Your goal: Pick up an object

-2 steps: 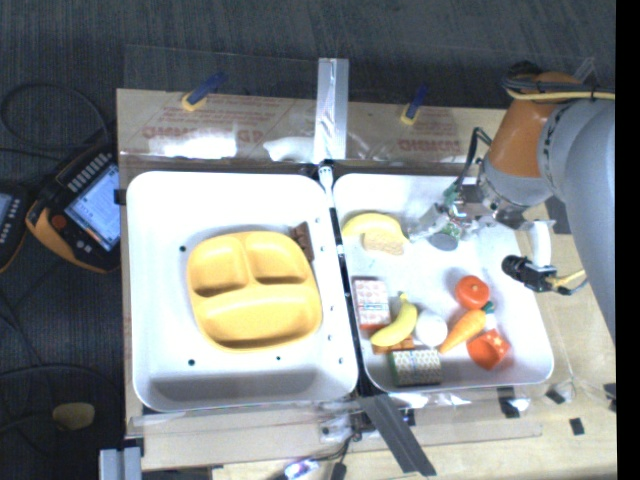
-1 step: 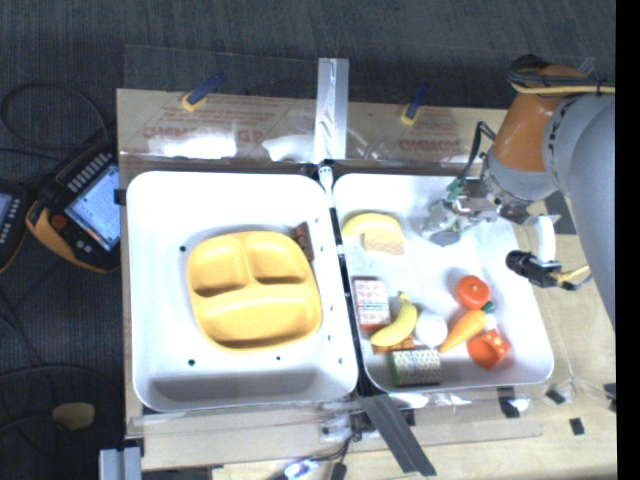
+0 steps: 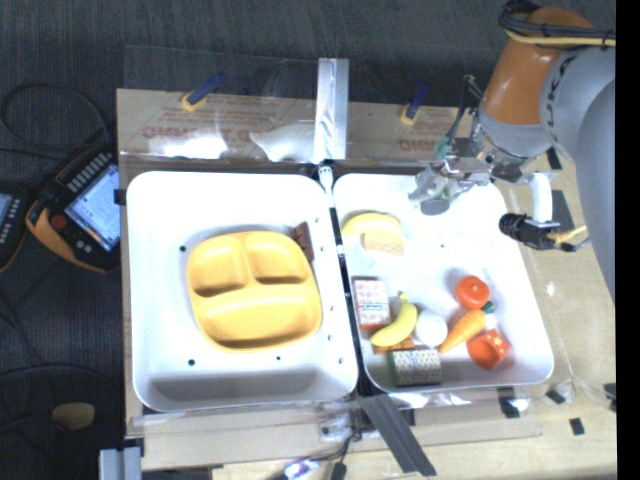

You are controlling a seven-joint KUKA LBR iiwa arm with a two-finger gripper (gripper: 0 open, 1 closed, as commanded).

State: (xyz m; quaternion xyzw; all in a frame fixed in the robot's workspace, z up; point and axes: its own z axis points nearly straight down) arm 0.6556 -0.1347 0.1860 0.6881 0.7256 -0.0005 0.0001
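Claw (image 3: 436, 194) over right bin's (image 3: 520, 268) far corner, jaw state unclear, nothing seen held. Approach step; next: descend toward tomato (image 3: 473, 290).

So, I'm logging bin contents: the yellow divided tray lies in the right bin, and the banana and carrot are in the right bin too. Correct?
Not quite. The camera view shows the yellow divided tray in the left bin; the banana and carrot are in the right bin.

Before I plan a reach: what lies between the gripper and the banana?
In the camera view, bare white bin floor lies between the gripper and the banana; the yellow-and-cream item sits just left of that line.
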